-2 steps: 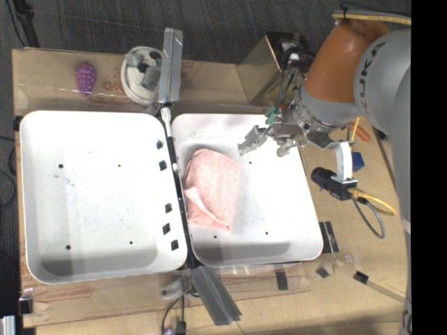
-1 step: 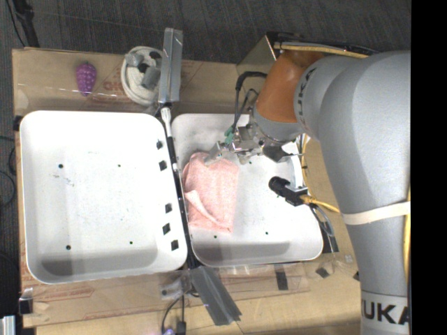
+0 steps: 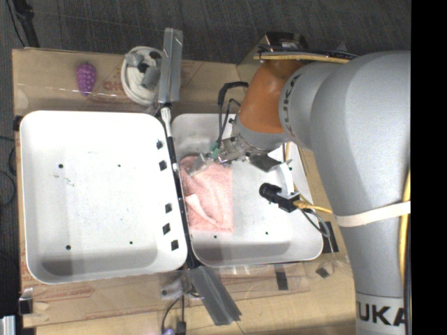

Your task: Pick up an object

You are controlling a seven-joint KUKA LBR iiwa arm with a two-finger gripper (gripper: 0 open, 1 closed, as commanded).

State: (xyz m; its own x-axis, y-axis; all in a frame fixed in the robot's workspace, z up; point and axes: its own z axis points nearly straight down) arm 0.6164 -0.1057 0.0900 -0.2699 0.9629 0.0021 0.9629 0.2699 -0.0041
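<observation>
A crumpled pink cloth (image 3: 208,192) lies in the right bin (image 3: 251,246), against its left wall. My gripper (image 3: 221,151) is down inside this bin at the cloth's upper edge, touching or just above it. The grey arm with its orange band (image 3: 262,107) covers the bin's upper right part and hides much of the gripper.
The left bin (image 3: 91,194) sits beside the right one, with a grey rail (image 3: 170,68) and black clips along the shared wall. A purple object (image 3: 86,77) and a white coil (image 3: 142,73) lie on the bench behind the bins. A black connector (image 3: 276,195) with a cable hangs over the right bin.
</observation>
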